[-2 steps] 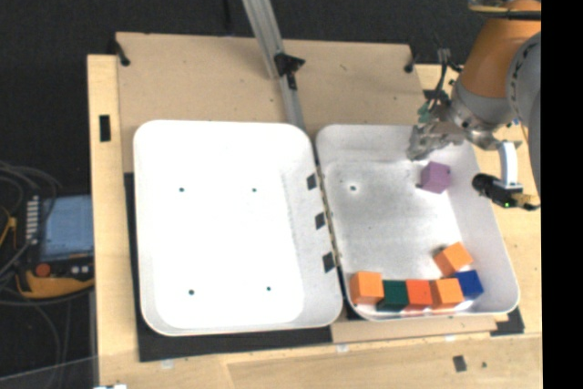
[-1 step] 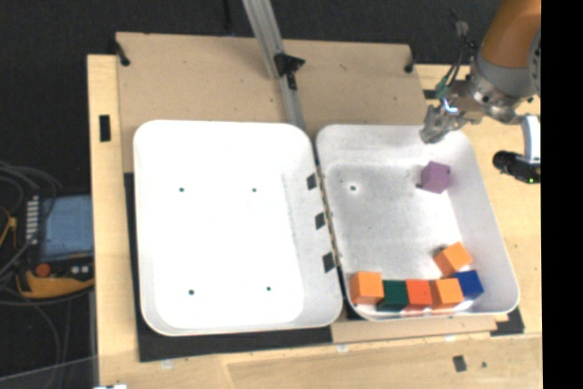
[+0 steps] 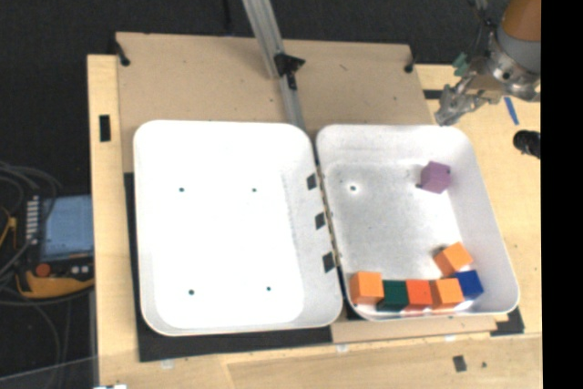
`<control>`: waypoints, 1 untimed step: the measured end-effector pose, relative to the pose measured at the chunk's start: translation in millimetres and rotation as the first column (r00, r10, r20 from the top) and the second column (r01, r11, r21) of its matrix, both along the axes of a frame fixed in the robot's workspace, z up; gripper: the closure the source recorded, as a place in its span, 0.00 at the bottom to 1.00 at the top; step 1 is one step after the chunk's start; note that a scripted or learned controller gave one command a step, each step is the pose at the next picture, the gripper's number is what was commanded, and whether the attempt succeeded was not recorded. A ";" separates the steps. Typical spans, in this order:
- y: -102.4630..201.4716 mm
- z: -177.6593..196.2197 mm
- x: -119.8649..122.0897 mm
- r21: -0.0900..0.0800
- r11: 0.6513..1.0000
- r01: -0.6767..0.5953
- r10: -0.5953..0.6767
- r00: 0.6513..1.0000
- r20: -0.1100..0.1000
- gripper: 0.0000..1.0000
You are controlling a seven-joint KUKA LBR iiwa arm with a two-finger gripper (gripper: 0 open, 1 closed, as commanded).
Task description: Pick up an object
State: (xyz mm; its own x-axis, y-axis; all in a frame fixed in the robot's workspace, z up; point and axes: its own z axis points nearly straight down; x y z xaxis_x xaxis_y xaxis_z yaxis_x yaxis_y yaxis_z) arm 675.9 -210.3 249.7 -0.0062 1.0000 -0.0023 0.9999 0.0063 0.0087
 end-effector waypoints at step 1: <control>45.6 8.1 -2.5 0.002 1.000 0.000 0.000 1.000 -0.008 1.00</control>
